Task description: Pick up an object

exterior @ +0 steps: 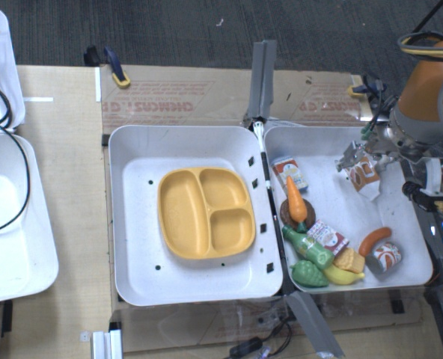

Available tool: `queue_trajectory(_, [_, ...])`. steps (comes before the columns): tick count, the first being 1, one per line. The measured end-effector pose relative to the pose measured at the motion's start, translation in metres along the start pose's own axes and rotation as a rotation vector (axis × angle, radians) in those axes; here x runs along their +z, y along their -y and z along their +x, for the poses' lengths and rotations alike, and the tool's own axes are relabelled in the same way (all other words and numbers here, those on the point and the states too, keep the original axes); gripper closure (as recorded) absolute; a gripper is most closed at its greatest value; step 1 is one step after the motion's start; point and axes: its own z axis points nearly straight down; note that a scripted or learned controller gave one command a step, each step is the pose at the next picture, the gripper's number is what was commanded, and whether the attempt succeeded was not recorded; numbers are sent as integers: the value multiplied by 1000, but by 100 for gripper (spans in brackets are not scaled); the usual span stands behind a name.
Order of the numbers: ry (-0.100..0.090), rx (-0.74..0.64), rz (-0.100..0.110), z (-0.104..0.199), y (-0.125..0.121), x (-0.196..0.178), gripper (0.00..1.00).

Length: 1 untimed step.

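1. The gripper [358,161] hangs over the back of the right bin [420,275].
2. A small brown and white packet [364,174] sits right at its fingers, but I cannot tell if they are squeezing it.
3. A carrot [295,200], a green bottle [308,246], a banana [344,275] and a sausage [375,239] lie near the front.
4. A yellow plate [206,212] rests in the left bin [128,223].

Flat brown cardboard sheet with red print [206,96] covering the bench top, dark grey carpeted floor [206,13] beyond its far edge.
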Motion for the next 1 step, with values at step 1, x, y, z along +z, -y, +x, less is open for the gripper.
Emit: queue_trajectory(1, [4,0,-3,-1,0,-10,100])
